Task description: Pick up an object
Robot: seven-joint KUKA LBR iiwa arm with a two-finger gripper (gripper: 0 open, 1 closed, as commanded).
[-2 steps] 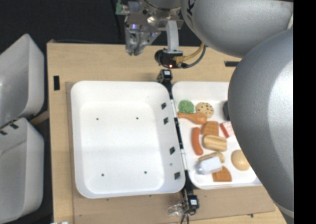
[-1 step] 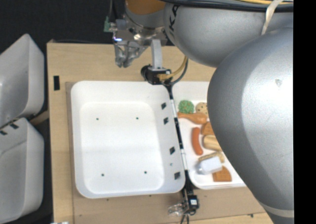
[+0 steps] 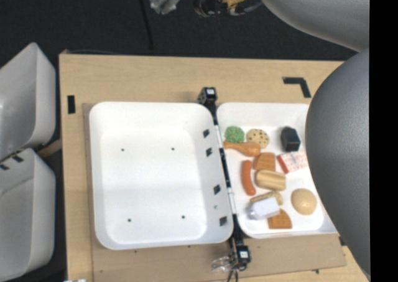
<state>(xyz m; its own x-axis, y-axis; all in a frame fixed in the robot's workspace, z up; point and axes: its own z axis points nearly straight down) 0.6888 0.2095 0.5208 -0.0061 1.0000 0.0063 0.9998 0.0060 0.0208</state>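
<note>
Step in hand, as I read it: pre-grasp, nothing picked yet. All candidates sit in the right bin (image 3: 314, 230), none lifted.

Near edge of that bin: an orange wedge (image 3: 280, 220) by the near rim, touching a white-and-blue block (image 3: 265, 207) just behind it. A tan egg-shaped piece (image 3: 304, 201) lies toward the near right side. Mid-bin: a bread roll (image 3: 270, 179), a red sausage (image 3: 248, 177) on its left, an orange slab (image 3: 265, 161) behind the roll, a red-and-white packet (image 3: 293, 162) beside that. Far end: carrot (image 3: 242, 147), green broccoli-like piece (image 3: 234, 133), cookie (image 3: 257, 137), black block (image 3: 290, 139).

Left bin (image 3: 99, 150) holds nothing I can make out.

The arm (image 3: 342, 156) bulks over the bin's right edge; gripper state: cannot tell.

Next move, my call: choose an isolated target. The egg piece or black block has clearance around it; the middle cluster is packed, so fingers would likely foul neighbours. Then descend centred and close.
</note>
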